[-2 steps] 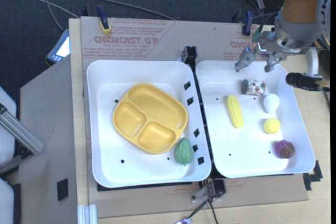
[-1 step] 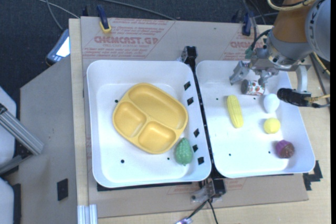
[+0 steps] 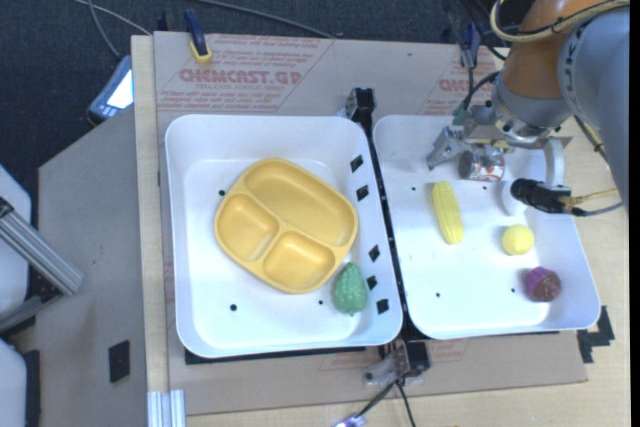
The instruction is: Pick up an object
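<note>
One corn cob (image 3: 447, 211) lying lengthwise (near-vertical in view), gripper (image 3: 470, 153) just above, grip state unclear.

corn cob (image 3: 447, 211): yellow, elongated, lying flat, long axis running roughly away from the camera; nearest item to the gripper (image 3: 478, 161), just below and slightly left of its jaws.
lemon (image 3: 517, 239): small, round, pale yellow; below the jaws and a little right, apart from the corn cob.
purple fruit (image 3: 542, 284): dark, knobbly, round; farthest right-bin item from the jaws, below-right.
green fruit (image 3: 349, 289): bumpy, oval; well left and below the jaws, touching the yellow tray.
yellow tray (image 3: 285, 224): three compartments, lying flat, set at an angle; well left of the jaws.
</note>
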`<state>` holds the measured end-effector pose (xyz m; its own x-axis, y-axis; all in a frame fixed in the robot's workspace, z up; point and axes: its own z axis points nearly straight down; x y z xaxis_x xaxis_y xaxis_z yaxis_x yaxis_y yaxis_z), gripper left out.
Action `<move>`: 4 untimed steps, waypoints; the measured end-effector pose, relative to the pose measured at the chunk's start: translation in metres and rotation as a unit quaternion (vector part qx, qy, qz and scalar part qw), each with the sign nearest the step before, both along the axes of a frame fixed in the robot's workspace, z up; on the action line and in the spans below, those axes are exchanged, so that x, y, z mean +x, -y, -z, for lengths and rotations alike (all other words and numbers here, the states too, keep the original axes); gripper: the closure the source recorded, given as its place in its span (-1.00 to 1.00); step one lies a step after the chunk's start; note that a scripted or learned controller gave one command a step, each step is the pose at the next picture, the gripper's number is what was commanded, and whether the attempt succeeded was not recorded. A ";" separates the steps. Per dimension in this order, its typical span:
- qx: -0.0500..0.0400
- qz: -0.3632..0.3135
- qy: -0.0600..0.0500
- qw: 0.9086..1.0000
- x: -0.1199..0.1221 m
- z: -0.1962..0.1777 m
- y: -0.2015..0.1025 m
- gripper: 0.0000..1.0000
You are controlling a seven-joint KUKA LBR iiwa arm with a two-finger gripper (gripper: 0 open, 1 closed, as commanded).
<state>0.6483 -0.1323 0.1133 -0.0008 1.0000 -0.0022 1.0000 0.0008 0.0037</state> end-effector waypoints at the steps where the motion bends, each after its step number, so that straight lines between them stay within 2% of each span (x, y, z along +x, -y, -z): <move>1: -0.002 0.000 0.006 1.000 0.003 -0.017 0.001 1.00; 2: 0.001 0.001 0.000 1.000 -0.006 -0.069 0.001 1.00; 3: 0.000 0.000 0.002 1.000 -0.002 -0.135 -0.002 1.00; 4: 0.001 0.000 0.001 1.000 -0.001 -0.174 -0.002 1.00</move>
